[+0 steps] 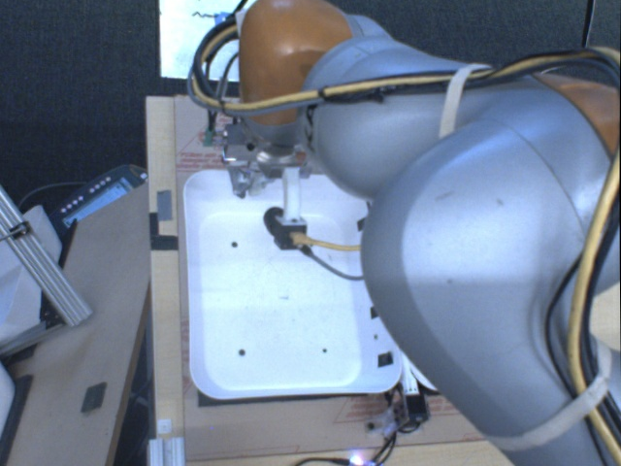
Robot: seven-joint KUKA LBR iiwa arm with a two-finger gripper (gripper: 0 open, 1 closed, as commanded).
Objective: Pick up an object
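The single camera sat fixed above the counter (165,260), looking down at a slant on a white bin (281,348), close behind the arm (485,231).

The gripper (267,184) hangs over the bin's (223,357) far end, arm (466,212) looming to its right.

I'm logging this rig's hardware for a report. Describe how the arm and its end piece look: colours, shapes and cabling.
The arm is made of big rounded grey shells with a smooth sheen, and an orange dome-shaped band sits above the wrist. Yellow and black cables run along it, held by a pale strap. The gripper is a small metallic block with a pale vertical piece below it, over the white bin. A yellow lead runs from a dark connector there.
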